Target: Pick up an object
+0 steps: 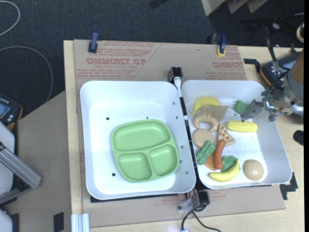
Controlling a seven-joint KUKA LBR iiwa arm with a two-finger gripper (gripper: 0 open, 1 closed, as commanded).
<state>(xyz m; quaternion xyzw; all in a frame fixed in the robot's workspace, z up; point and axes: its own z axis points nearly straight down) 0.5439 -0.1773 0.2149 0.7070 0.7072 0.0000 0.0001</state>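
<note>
Two white bins were seen side by side: the left bin [91, 129] held a green divided tray [145, 150], the right bin [277, 149] held the toy food. Candidates for the pick were a corn cob [242, 126], a yellow banana [206, 102], a pretzel [207, 123], a carrot [219, 152], a bread roll [253, 168] and a second banana [225, 173] at the near edge. The corn cob was judged the cleanest target, since it lay apart from the crowded pile; a straight descent with the fingers closing across its short axis was advised, not along it. The gripper [251, 110] was seen low over the right bin's far right part, just beside a green piece [240, 106], with the arm [294, 88] reaching in from the right. Finger state could not be told; nothing was seen held.
</note>
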